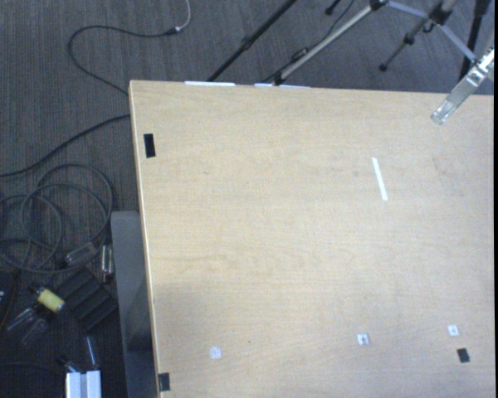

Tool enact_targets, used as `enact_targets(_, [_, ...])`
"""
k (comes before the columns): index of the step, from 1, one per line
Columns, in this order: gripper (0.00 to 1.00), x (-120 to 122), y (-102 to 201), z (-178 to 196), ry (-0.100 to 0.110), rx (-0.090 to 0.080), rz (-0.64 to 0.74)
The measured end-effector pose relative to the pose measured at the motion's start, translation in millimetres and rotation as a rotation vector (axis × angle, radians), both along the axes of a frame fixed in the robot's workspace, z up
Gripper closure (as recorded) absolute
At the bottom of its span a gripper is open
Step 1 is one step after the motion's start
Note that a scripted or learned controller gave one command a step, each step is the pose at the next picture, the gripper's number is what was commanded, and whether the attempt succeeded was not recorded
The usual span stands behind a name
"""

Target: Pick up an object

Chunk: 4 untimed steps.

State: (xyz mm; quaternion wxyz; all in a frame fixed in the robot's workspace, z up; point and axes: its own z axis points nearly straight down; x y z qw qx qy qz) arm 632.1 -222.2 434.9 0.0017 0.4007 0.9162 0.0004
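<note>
Pale wooden benchtop bore a thin white strip lying flat right of centre, the likeliest pick, best straddled across its narrow width; what seemed the gripper hung upper right, its state untellable.

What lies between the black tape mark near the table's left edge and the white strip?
Nothing: the camera view shows bare wooden tabletop between the black tape mark and the white strip.

A slender, pale metallic gripper finger with a blunt light tip enters the frame at 2 o'clock.
</note>
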Motion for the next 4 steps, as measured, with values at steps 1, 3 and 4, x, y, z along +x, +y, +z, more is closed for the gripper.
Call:
enact_targets(1, [0.00, -3, 10, -51, 0.002, 0.002, -0.044])
enact_targets(3, [0.00, -59, 40, 0, 0.001, 0.001, -0.069])
enact_targets(4, [1.00, -57, 41, 10, -0.002, 0.001, -0.067])
